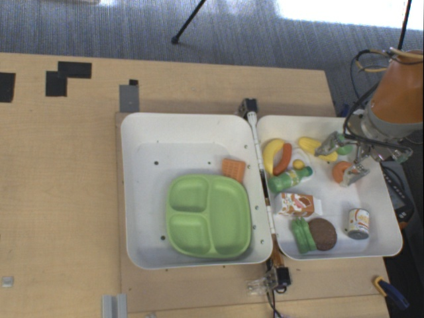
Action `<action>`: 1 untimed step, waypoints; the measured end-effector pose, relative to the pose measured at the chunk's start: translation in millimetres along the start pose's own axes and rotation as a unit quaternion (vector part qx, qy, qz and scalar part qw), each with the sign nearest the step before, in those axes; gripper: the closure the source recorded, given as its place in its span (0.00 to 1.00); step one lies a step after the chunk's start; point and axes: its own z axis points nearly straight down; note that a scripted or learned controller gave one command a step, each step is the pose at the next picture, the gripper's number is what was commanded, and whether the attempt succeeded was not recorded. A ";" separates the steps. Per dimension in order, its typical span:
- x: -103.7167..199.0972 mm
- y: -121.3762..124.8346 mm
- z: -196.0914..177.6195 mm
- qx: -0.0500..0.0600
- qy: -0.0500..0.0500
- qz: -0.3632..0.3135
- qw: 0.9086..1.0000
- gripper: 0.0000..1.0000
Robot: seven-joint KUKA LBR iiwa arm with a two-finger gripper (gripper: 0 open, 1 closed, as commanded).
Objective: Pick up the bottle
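Bench (59,197): a pale wooden surface is carrying two shallow white bins side by side, their inner rims touching along the middle.
Left bin (142,151): it is holding a green divided plate (209,215) toward its near right part and an orange waffle-like piece (233,169) touching the plate's far right edge; the far and left parts of the floor are lying bare, offering the widest open room in the scene.
Right bin (391,240): it is holding every other item, crowded mostly toward its left and far parts.
Bottle (291,177): the green bottle with a yellow cap is lying on its side near the left rim of the right bin, cap pointing right, just beside the banana (271,152) and red sausage (283,158) on its far side and the small carton (296,205) on its near side.
Near items: a green vegetable (302,235) and a brown round patty (323,233) are lying touching each other by the near rim; a small can (358,222) is standing near the right rim.
Gripper (350,167): it is hanging over the far right part of the right bin, fingers standing apart and clamping nothing, well apart from the bottle.
Under the gripper: an orange piece (340,171) is lying just beside the fingertips, and a yellow item (308,144) is lying to its left.
Open room: a bare strip of floor is running between the bottle and the orange piece.
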 end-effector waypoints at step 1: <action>-2.3 -0.2 -10.1 0.001 -0.003 0.002 1.000 1.00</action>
